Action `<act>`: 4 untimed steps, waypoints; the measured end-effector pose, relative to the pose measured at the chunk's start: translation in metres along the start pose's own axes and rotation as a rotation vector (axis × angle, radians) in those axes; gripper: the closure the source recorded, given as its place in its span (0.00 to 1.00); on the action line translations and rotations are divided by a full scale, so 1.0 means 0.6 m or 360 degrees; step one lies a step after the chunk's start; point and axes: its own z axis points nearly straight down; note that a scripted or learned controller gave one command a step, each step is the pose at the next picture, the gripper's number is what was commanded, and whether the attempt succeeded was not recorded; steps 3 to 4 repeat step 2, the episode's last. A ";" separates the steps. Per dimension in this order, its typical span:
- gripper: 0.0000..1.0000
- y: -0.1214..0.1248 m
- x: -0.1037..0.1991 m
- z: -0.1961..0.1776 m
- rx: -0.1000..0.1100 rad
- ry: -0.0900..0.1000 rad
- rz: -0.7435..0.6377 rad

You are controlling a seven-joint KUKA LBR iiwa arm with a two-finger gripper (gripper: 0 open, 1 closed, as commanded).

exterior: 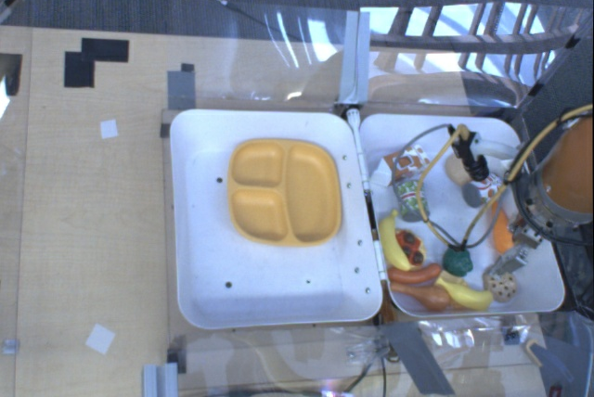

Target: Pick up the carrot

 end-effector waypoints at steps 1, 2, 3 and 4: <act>0.00 -0.019 -0.014 0.002 -0.0002 -0.0008 -0.0367; 0.00 -0.017 0.028 0.009 -0.0010 -0.0022 -0.0154; 0.00 -0.017 0.028 0.009 -0.0010 -0.0022 -0.0154; 0.00 -0.017 0.028 0.009 -0.0010 -0.0022 -0.0154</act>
